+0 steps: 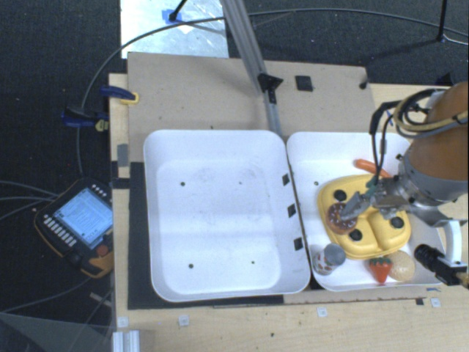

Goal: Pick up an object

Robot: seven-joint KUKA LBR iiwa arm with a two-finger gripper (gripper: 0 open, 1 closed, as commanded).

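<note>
- Objects for picking all sit in the right bin (308, 156), crowded toward its near right corner; the left bin (212, 145) holds none that I can see.
- From my screen the biggest of them is a yellow toy (370, 229), a broad moulded piece with dark spots, lying flat on the bin floor.
- On its left part rests a small brown round piece (339, 215), right where the arm is working.
- I see the gripper (359, 204) low over the yellow toy, its tip close to that brown piece, with the arm (440, 152) reaching in from the right.
- Whether the tool is open, closed or gripping anything I cannot tell; the tip is too small and dark against the toy.
- Around the toy lie 4 more candidates: an orange carrot-like piece (364, 166) behind it, a strawberry (380, 269) and a pale round object (401, 268) in front, and a small grey cup (332, 255) by the bin's front left.
- My guess is the program chose the middle of the pile because it is the tallest target there.
- I judge the crowding a risk: a closing grasp could nudge neighbours or slide off the toy's smooth curved top.
</note>
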